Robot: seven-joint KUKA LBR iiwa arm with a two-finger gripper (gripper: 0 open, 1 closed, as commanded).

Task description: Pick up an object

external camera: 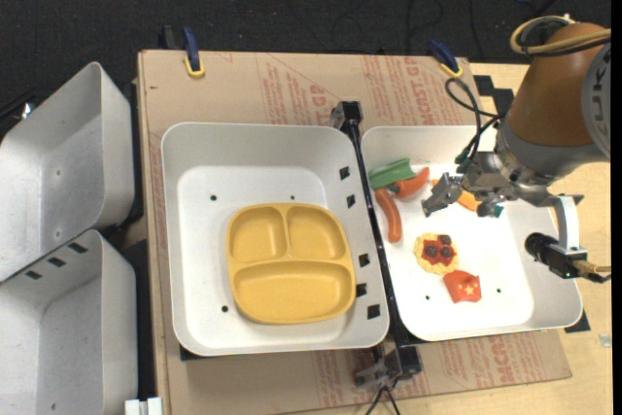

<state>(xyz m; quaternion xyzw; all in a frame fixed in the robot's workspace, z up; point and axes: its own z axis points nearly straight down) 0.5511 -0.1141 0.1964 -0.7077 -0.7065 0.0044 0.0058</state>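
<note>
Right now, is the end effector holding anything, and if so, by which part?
Cannot be told. The end effector is low over the right bin, right by an orange item, but no grip is visible.

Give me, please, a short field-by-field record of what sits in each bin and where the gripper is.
left bin: yellow divided tray
right bin: green piece, red-orange sausage, yellow round piece with dark red spots, red block, orange piece
gripper: above the right bin's upper part, beside the orange piece
grasp: cannot tell
</note>
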